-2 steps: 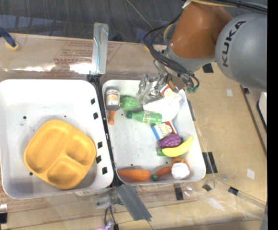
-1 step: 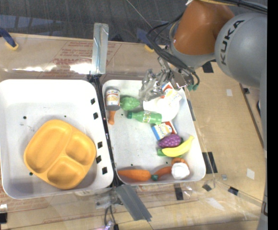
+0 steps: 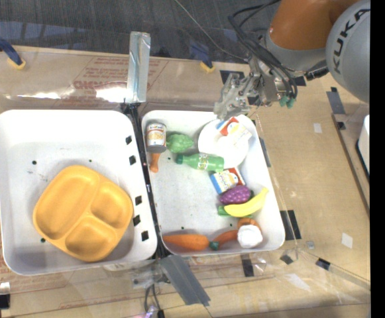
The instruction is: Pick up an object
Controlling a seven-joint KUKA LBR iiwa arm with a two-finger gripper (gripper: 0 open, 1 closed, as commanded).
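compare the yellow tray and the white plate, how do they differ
The yellow tray is yellow with rounded corners and divided into compartments; the white plate is round and undivided. The tray looks clearly larger. The tray lies alone in the left bin; the plate sits in the right bin among toy foods, with a red and white item on it. Both lie roughly flat, open side up.

Two white bins [image 3: 6, 197]. Left bin: one yellow tray [image 3: 83, 211]. Right bin: two carrots [image 3: 187, 242], one banana [image 3: 245, 206], one green bottle [image 3: 202, 161] (others uncounted).
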